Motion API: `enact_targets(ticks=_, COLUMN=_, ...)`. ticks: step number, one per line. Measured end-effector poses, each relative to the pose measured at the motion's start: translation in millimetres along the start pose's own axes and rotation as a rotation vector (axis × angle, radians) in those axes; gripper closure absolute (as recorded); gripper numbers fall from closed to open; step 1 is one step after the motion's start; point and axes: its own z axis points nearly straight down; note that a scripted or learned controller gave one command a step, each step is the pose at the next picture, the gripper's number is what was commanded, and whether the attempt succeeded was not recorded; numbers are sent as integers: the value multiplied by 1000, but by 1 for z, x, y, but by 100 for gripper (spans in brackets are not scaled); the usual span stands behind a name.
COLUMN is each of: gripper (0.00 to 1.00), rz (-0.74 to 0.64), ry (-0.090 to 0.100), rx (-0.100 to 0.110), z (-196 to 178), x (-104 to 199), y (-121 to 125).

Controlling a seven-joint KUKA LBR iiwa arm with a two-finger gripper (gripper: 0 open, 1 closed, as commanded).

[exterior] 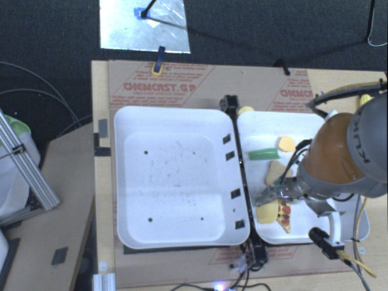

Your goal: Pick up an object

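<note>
Objects lie in the right bin [303, 238] — nearest the front edge a pizza-slice toy [283, 216] with red spots, and just left of it a pale yellow block [265, 213]. The hand [271, 193] sits low over these two, just above the block; whether it is apart or together cannot be told, and nothing shows between its tips. Behind it, the grey arm [339, 162] with its orange band enters from the right. Farther back lies a tan piece [274, 173], then a green stick [263, 154] near the divider, and a yellow round piece [286, 143] beside it. A small cream thing [245, 110] rests at the far rim. The left bin [176, 174] stands alongside on the worktop [200, 80] — a cardboard-covered surface.
</note>
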Motion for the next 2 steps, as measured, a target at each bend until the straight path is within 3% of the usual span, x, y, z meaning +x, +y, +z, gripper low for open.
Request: enact_targets(ticks=2, gripper=0, rz=-3, ry=0, rx=1, z=1, x=4, y=-1)
